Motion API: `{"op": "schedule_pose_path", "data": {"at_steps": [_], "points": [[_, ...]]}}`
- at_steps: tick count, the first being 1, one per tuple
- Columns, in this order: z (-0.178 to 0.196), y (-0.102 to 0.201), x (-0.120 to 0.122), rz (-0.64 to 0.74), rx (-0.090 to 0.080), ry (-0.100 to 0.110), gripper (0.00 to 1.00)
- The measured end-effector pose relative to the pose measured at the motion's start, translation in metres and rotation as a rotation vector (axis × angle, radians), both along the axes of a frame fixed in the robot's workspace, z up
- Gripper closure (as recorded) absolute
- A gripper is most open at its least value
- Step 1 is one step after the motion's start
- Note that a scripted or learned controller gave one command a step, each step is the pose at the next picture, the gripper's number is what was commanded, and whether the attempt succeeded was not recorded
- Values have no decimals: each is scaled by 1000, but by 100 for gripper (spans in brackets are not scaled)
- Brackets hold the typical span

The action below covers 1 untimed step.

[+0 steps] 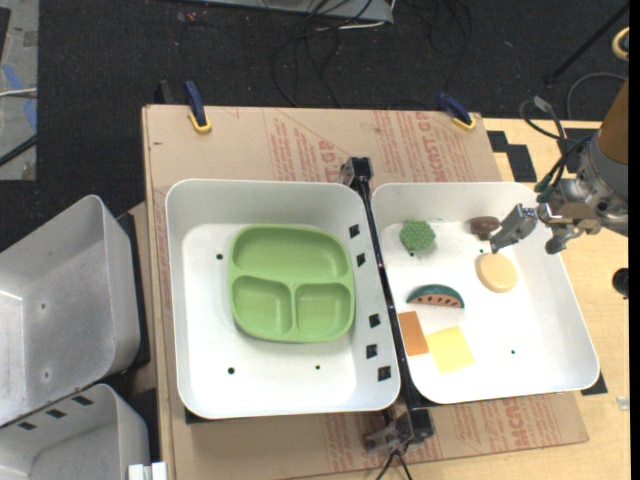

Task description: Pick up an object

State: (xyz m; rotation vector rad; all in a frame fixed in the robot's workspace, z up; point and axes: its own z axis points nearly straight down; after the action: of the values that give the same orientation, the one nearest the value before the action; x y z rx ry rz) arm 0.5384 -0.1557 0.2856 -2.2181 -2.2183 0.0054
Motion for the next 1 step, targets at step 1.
{"op": "schedule_pose_path", "data": {"at_steps": [1], "points": [[3, 0, 1, 1, -1, -5, 0]]}}
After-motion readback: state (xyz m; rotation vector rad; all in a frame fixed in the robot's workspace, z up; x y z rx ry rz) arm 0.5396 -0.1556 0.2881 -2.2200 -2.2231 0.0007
